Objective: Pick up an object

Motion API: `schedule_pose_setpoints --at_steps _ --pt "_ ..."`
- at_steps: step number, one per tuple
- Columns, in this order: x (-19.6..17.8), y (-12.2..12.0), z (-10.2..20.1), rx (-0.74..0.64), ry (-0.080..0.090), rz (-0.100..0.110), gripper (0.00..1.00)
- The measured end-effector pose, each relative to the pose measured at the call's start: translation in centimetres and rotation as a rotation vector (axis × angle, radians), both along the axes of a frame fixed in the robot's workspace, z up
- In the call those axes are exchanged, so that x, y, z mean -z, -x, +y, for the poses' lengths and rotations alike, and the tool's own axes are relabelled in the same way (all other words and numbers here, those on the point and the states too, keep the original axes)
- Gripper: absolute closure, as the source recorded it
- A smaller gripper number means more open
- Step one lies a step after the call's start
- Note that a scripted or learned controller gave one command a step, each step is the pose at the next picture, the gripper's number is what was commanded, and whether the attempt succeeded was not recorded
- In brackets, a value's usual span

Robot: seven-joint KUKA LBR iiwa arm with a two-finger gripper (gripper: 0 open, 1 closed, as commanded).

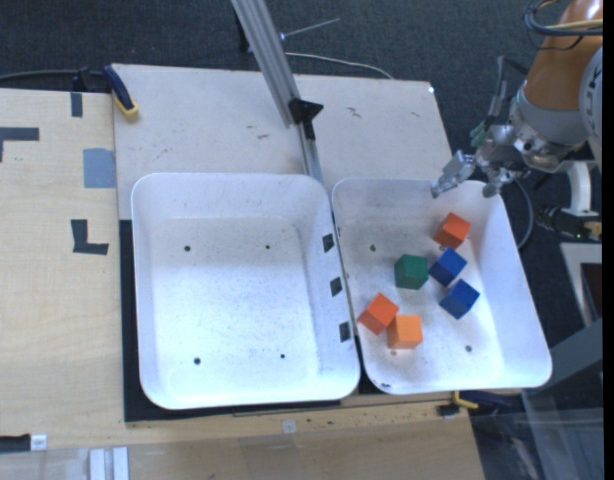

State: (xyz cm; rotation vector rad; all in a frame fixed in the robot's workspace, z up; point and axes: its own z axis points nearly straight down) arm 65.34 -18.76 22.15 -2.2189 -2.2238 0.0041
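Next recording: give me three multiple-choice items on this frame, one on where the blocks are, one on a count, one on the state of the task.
1. Which bin holds the blocks?
A. the left bin
B. the right bin
C. both bins

2. How many blue blocks are there?
A. one
B. two
C. four

3. Where is the gripper relative to the blocks?
A. lifting the green block
B. pressed on a blue block
C. near the right bin's far rim, apart from every block

Answers:
1 B: all six blocks lie in the right bin.
2 B: one blue block and a second blue block, beside three orange ones and the green block.
3 C: the gripper is beyond the nearest orange block, touching none.
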Motion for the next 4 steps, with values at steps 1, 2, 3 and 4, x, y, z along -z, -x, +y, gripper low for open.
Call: schedule_pose_setpoints --at_steps 1,2,3,4 --pt "10.3 0.5 -2.0 -0.001 0.007 -0.021 0.00" --pt "11.3 2.4 2.1 -0.001 0.008 -0.033 0.00" --pt "12.9 8.2 6.1 0.000 -0.003 0.001 0.00" --pt "12.1 8.1 6.0 0.000 -0.004 0.002 1.00"
